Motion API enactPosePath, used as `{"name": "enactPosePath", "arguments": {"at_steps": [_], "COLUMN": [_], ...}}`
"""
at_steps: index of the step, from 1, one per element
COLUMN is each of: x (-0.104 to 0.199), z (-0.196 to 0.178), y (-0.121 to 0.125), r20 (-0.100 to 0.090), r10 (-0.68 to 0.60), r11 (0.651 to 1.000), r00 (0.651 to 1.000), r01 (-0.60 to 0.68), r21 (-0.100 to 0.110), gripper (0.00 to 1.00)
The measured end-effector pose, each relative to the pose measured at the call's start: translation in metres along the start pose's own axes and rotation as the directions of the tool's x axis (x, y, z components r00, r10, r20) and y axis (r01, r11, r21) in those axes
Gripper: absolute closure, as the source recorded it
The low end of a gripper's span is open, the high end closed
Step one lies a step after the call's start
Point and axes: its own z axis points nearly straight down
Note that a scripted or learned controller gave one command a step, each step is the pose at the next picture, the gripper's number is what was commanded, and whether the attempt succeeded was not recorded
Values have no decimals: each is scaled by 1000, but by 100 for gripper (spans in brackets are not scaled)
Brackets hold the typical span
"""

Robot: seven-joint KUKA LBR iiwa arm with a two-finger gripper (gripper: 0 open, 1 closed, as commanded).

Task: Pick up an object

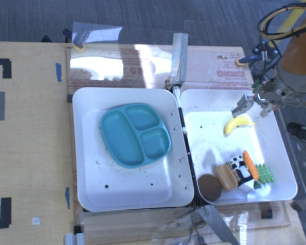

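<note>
In the right bin (275, 137), a yellow banana (238, 125) lies near the back. Toward the front corner is a cluster: an orange carrot (250, 166), a black-and-white toy (238, 166), a tan bread piece (226, 176), a brown round disc (210, 187) and a green leafy piece (265, 173). My gripper (255, 106) hangs over the back right of that bin, just above and behind the banana. Its fingers are spread open with nothing between them.
The left bin (86, 152) holds a teal divided plate (136, 135). A metal divider bar (179, 60) stands behind the seam between the bins. Yellow and black cables (275, 22) loop at the arm's upper right.
</note>
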Motion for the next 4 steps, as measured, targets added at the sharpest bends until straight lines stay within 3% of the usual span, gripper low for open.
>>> {"name": "enactPosePath", "arguments": {"at_steps": [1, 2, 3, 4], "x": [-13, -12, -25, -60], "z": [112, 127, 127, 124], "y": [40, -47, -39, -68], "r20": [-3, 2, 3, -9], "r10": [-85, -127, -223, -186], "r11": [996, 992, 975, 982], "r00": [996, 992, 975, 982], "r01": [85, 127, 223, 186], "r21": [12, -5, -7, -13], "gripper": [0, 0, 0, 0]}}
